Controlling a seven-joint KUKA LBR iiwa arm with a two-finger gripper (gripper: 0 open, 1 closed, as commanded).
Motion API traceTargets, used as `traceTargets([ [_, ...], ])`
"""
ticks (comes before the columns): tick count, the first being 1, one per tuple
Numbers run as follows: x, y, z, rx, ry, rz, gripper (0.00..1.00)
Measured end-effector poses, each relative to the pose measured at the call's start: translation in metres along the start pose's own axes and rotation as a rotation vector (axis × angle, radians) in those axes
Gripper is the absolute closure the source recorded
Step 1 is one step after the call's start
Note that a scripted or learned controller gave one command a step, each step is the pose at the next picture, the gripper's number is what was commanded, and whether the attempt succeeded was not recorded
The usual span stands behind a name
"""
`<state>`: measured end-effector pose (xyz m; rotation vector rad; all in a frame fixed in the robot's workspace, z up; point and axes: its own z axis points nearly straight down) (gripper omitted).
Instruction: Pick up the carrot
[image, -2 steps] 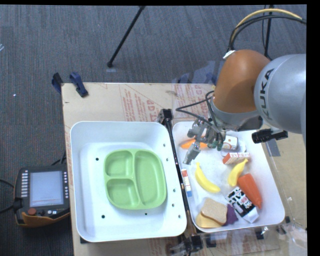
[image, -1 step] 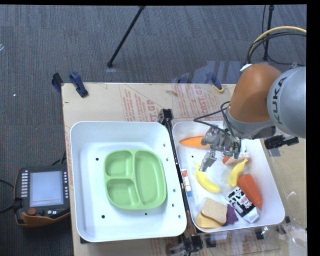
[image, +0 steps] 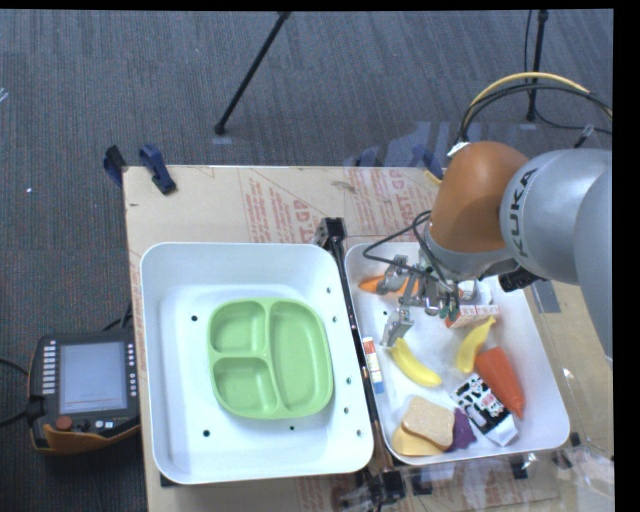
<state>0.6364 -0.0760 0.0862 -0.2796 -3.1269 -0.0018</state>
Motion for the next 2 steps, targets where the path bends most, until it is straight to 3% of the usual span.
traceTargets([
  [1,-0.002,0.002,-0.013,-0.001,-0.007,-0.005,1.00],
  [2,0.062,-0.014,0.000,0.000,-0.001,-0.128,1.00],
])
